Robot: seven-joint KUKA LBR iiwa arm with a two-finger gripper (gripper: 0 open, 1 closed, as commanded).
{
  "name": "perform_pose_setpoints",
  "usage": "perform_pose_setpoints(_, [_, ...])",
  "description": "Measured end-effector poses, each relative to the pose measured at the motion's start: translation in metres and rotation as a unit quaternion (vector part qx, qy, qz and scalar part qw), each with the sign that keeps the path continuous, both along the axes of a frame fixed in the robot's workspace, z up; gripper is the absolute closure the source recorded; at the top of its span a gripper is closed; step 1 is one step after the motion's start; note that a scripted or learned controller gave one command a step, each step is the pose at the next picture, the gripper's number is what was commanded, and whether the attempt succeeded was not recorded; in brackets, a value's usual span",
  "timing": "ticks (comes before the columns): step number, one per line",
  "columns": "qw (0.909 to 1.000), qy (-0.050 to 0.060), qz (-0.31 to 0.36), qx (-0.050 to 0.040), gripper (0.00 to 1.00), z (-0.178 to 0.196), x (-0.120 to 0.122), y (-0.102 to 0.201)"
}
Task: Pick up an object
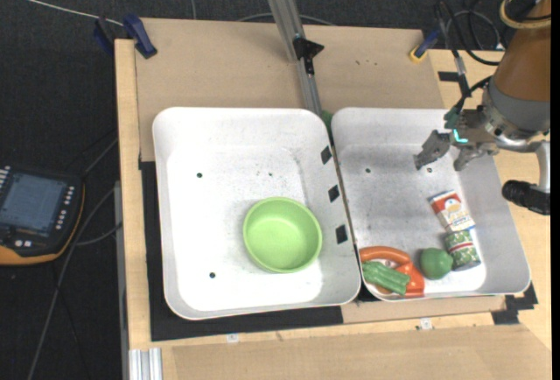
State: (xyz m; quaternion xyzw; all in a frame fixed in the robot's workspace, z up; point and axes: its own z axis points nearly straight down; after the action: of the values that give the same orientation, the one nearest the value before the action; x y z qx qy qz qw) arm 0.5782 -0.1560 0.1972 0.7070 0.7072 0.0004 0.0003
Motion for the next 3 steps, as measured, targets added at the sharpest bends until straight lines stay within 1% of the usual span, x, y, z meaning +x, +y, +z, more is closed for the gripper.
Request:
perform_pose_setpoints(1, [1.0,0.0,0.0,0.0,0.0,0.0,0.0,0.0])
perform_pose_setpoints(2, [1.0,0.002,0.0,0.0003,0.0,-0.043,0.004,-0.001])
perform_pose_setpoints(3, [1.0,0.003,0.0,0.0004,0.0,-0.096,0.003,0.0])
